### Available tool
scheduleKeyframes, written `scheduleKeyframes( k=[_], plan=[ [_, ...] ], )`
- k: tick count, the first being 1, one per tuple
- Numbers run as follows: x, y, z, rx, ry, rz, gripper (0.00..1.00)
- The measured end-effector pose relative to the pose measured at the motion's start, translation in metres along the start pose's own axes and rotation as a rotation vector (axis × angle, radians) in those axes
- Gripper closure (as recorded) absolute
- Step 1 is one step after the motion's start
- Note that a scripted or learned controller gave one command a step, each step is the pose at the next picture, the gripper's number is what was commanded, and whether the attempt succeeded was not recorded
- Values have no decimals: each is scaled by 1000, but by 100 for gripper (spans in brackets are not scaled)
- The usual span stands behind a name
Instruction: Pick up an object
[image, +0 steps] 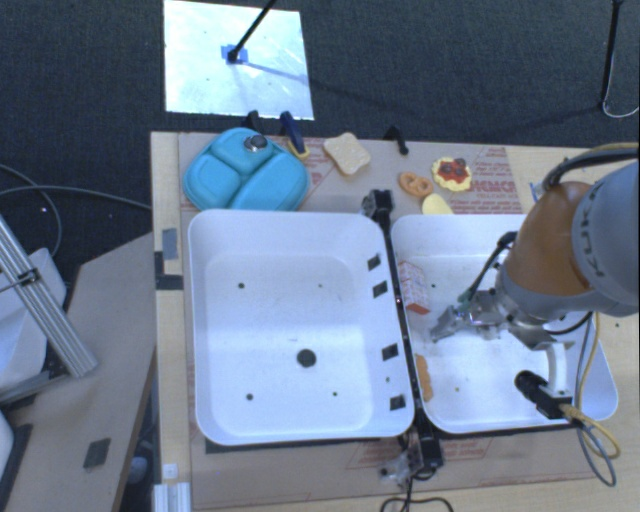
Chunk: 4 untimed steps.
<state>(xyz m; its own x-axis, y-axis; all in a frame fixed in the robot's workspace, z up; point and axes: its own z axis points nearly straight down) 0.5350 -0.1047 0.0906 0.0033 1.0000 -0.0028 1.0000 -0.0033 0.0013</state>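
The right white bin (470, 250) holds a red-and-white packet (412, 285) by its left wall. A small orange piece (423, 378) lies near that bin's front left corner. A small dark round object (306, 357) rests on the floor of the left bin (290, 235). My gripper (447, 323) hangs low in the right bin, between the packet and the orange piece and a little to their right. Nothing shows in its grasp. The grey arm with its orange band (550, 250) hides the bin's right part.
Behind the bins on the bench lie a blue compartment tray (245, 172), a toast slice (347, 153), a pretzel (414, 183), a small pizza toy (452, 172) and a yellow piece (436, 205). A black divider with clips (388, 290) runs between the bins.
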Motion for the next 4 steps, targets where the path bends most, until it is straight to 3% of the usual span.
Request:
scheduleKeyframes(
  k=[1,2,3,4],
  plan=[
    [-68,65,-23,-9,-3,-2,0],
    [-103,122,-40,-9,-2,-8,0],
    [-79,31,5,-9,-1,-3,0],
    [-81,36,-9,-15,-5,-4,100]
  ],
)
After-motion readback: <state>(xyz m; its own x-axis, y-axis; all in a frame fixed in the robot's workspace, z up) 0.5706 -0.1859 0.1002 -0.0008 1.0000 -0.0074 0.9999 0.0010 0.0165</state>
